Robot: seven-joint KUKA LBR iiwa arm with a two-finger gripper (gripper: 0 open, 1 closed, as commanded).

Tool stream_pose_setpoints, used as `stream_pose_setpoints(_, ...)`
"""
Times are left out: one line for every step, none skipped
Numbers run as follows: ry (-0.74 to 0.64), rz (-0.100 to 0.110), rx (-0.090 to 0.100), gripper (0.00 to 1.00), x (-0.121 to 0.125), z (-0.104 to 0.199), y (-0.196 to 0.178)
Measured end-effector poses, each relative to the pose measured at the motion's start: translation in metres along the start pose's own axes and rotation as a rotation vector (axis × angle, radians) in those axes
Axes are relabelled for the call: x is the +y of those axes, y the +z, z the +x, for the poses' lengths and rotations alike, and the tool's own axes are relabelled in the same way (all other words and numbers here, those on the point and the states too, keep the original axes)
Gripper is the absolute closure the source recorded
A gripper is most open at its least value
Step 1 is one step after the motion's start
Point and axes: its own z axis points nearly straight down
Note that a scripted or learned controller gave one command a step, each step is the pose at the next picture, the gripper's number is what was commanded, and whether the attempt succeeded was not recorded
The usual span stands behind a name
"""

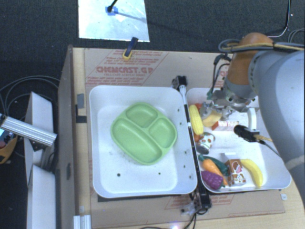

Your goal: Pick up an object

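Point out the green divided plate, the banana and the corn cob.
green divided plate (143, 132): camera view, long lower compartment.
banana (254, 171): camera view, middle of its curve.
corn cob (195, 120): camera view, middle of its length.

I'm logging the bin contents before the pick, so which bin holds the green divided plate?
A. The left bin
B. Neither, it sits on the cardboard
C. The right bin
A: the green divided plate lies in the left bin, while the toy food, such as the banana, sits in the right bin.

plate: glossy green plastic | bins: smooth white plastic | bench: matt cardboard
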Motion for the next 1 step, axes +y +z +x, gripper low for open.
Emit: stream_pose_setpoints(0.002, -0.002, -0.005, 0.0, 0.0001, 0.0015, -0.0003)
